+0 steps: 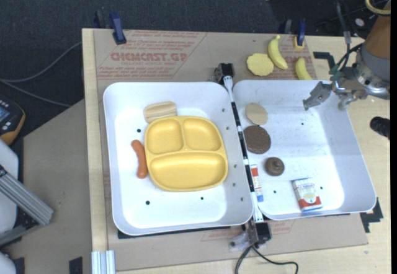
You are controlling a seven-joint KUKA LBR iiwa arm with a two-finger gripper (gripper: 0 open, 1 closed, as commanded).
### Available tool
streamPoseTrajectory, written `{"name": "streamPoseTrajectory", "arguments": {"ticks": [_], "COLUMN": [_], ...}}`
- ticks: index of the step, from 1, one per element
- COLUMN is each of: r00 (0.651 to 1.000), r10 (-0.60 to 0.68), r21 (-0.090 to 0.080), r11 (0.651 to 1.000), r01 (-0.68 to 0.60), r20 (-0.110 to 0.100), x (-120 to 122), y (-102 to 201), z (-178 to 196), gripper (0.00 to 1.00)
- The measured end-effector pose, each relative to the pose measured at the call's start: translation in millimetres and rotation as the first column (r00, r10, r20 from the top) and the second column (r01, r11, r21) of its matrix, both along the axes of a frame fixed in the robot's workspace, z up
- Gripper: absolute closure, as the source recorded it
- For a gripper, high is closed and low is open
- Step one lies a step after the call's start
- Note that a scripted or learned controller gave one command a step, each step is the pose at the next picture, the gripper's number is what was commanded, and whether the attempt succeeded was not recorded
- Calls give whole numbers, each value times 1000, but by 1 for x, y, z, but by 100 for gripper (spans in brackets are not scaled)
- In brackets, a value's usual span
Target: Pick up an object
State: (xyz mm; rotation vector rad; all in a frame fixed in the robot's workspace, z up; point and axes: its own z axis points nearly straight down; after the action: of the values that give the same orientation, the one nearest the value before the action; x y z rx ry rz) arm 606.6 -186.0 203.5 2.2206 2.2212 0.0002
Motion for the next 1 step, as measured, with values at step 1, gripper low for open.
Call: {"name": "streamPoseTrajectory", "arguments": {"ticks": [1], "r00": [1000], "r10": [4], "r21": [8], "r11": [1000], "r01": [-4], "r20": [-16], "x": [-65], "y": [80], "z": [-104], "gripper": [0]}}
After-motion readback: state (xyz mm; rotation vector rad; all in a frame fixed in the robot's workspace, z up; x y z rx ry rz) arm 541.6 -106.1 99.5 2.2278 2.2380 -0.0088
